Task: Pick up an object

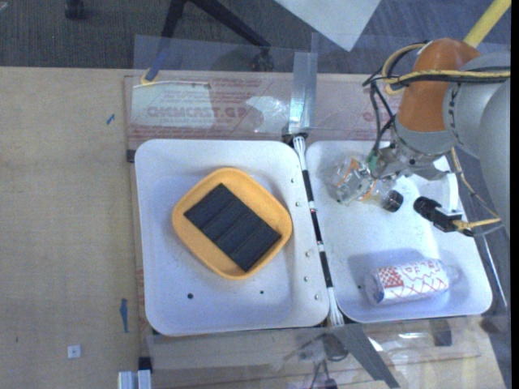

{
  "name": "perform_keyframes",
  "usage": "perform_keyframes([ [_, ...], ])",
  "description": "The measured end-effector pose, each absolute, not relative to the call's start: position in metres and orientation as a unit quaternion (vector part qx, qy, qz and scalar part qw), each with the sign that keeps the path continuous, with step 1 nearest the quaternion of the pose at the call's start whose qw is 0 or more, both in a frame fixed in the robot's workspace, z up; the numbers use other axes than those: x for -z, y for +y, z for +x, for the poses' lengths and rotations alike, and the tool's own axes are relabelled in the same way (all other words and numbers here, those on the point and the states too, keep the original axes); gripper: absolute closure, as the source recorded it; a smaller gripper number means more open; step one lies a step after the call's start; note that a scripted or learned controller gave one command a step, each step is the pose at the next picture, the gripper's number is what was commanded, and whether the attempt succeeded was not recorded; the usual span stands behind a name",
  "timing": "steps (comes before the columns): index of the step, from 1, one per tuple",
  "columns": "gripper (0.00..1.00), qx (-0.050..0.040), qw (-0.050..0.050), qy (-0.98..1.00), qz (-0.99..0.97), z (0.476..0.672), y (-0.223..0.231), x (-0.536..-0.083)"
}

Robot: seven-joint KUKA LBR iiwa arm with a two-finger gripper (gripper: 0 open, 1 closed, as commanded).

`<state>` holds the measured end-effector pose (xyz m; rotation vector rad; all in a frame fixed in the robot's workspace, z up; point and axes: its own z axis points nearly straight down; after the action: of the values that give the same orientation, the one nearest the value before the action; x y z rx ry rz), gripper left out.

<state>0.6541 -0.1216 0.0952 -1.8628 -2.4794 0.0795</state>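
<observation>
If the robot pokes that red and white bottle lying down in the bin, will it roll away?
Probably. The red and white bottle lies on its side and looks round, so a sideways nudge would likely roll it across the right bin. It looks plastic and wrapped in clear film, so probably light and a bit slippery.

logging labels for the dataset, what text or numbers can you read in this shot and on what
Strip behind the left bin: pale red block lettering, too faded and blurred to read.
Can lying in the right bin: red and white pattern, no legible words.
Clear wrapper in the right bin: small coloured marks, too small to read.
Yellow tray with dark pad: no text.
</observation>
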Motion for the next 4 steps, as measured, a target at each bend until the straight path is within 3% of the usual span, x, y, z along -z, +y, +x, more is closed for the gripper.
perform_keyframes([
  [3,0.00,-0.0198,0.013,-0.840,-0.543,0.6584,-0.1219,-0.0953],
  [4,1.00,-0.0229,0.018,-0.840,-0.542,0.6557,-0.1226,-0.1022],
])
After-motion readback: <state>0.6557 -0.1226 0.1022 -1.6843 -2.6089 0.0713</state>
